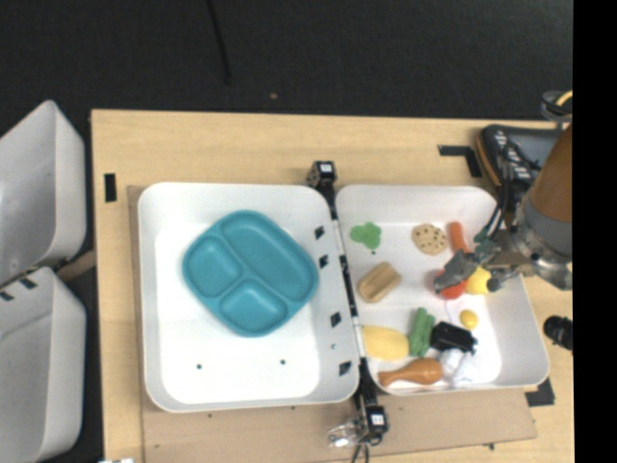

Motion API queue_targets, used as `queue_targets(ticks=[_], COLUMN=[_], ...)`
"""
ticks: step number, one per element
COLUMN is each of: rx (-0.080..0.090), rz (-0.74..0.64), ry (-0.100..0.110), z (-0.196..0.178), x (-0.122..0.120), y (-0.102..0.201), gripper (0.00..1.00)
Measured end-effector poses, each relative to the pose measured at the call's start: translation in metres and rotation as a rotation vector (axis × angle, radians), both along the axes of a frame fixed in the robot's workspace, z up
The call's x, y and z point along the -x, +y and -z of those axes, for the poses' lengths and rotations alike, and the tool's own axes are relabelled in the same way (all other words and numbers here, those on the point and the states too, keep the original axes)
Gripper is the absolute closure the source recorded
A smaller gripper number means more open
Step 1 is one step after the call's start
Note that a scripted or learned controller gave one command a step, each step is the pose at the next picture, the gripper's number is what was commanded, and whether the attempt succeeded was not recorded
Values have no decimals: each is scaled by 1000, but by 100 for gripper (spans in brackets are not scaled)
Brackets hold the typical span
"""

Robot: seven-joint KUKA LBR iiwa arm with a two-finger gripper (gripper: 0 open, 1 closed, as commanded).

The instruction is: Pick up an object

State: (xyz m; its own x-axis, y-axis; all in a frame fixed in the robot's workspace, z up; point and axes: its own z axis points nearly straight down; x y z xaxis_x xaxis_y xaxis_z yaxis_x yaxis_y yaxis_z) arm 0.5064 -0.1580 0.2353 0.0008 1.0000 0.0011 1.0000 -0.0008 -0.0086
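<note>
My gripper (461, 272) reaches in from the right and hangs low over the right-hand part of the right bin (415, 199). Directly under and against it lies a small cluster of red, orange and yellow toy pieces (474, 282). Whether any of them is gripped is hidden by the gripper's grey body. Around it lie a speckled cookie (428, 237), an orange carrot piece (456, 234), a tan bread roll (378, 282) and a small yellow ball (469, 318).
Also in the right bin are a green leaf (365, 233), a green pepper (420, 331), a black object (452, 337), a yellow fruit (384, 341) and a brown drumstick (415, 374). The left bin (164, 355) holds a blue divided plate (251, 271).
</note>
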Motion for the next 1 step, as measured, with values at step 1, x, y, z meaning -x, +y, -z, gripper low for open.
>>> queue_targets(ticks=[1], rx=[2], rz=[-2], ry=[-7], z=[-3], x=[-2], y=[0], gripper=[0])
